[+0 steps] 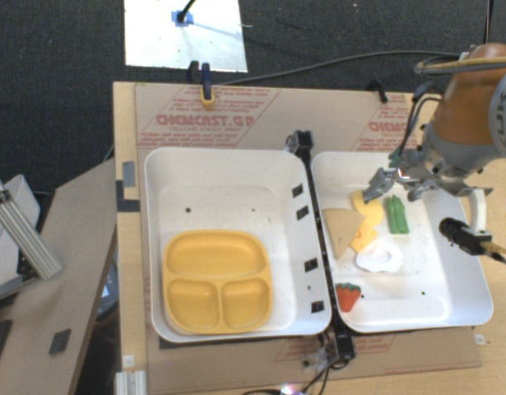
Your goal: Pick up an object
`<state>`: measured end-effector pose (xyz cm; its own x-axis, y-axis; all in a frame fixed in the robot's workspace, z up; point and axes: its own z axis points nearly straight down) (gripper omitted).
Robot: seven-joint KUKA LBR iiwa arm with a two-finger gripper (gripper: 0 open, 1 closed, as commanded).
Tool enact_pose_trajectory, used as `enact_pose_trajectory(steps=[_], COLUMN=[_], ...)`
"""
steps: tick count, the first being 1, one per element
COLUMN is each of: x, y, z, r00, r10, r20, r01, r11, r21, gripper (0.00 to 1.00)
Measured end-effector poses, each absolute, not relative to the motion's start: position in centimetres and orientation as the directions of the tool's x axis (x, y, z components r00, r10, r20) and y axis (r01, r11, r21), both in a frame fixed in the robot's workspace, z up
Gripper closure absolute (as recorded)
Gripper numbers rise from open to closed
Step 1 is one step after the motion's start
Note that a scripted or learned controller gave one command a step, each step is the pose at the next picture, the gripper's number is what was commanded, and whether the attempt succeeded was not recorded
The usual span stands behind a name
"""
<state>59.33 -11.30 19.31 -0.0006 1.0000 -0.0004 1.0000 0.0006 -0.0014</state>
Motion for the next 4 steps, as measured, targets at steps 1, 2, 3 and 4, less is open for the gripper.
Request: enact_pose_trajectory(steps=[1, 2, 3, 4], x=[58.6, 58.9, 59.1, 58.9], y=[-10.7, -10.7, -10.6, -10.8], z=[13.8, 9.1, 10.4, 14.8], r00=[-0.001, 0.000, 0.000, -0.004], r10=[1.000, 1.000, 1.000, 1.000], r20=[0.000, 0.001, 0.002, -0.001], r01=[1.000, 1.000, 1.000, 1.000], r11=[0.001, 0.000, 0.000, 0.004], r21=[-0.001, 0.007, 0.014, 0.003], gripper=[0.00, 0.00, 1.00, 1.00])
